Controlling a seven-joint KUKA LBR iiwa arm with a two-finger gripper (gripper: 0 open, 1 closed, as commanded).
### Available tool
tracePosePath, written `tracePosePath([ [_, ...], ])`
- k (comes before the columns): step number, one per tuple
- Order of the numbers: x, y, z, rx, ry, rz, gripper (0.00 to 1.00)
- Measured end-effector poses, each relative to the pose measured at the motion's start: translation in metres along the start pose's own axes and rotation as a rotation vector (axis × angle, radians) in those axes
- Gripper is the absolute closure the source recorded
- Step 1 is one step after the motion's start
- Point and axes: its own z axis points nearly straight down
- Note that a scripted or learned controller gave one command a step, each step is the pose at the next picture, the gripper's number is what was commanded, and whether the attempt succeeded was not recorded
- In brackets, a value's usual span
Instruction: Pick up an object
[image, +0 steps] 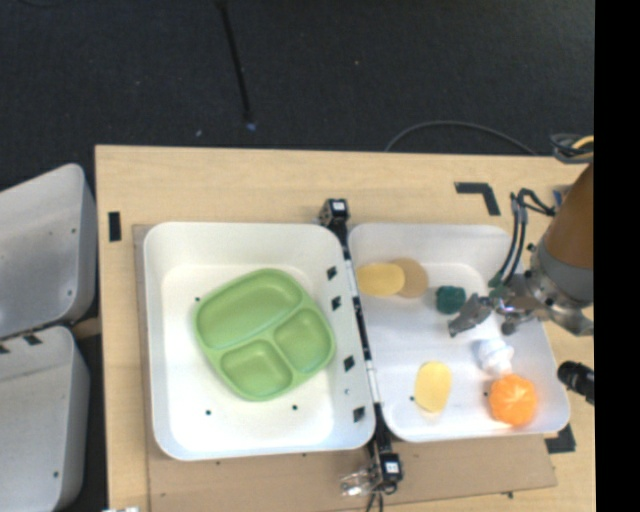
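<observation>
One fixed camera — high above the bench (300, 185) — looks down aslant on both bins (160, 300).

Lab bench (230, 180), twin white bins (170, 300)

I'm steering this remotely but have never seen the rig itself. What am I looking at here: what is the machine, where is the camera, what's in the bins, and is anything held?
One camera sits above the bench and looks down at a slant on two shallow white bins. The grey arm with an orange band reaches in from the right; its gripper is over the right bin. The left bin holds a green divided plate. The right bin holds a yellow and tan piece, a small dark green object, a pale yellow piece, a small white object and an orange ball. I see nothing between the fingers.
</observation>
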Motion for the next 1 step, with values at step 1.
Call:
tracePosePath([
  [1, -0.0039, 0.0079, 0.0585, 0.000, 0.000, 0.002, 0.00],
])
